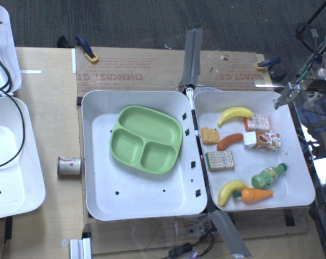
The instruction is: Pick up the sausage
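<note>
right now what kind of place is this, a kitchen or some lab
Most likely a robot lab bench, not a kitchen. Two white bins sit side by side on a wooden table held with clamps. The right bin holds toy food like a sausage and bananas.

Nearest the end effector (287,96), just to its left in the view and a little lower, a banana (236,114) lies in the right bin (300,161). Below the end effector are a carton (263,140), then a green bottle (269,175) and a carrot (256,194) that touches a second banana (229,191). Far to its left, the left bin (98,188) holds a green plate (147,139). Beyond that bin a can (69,166) lies on the worktop (44,69).
</note>
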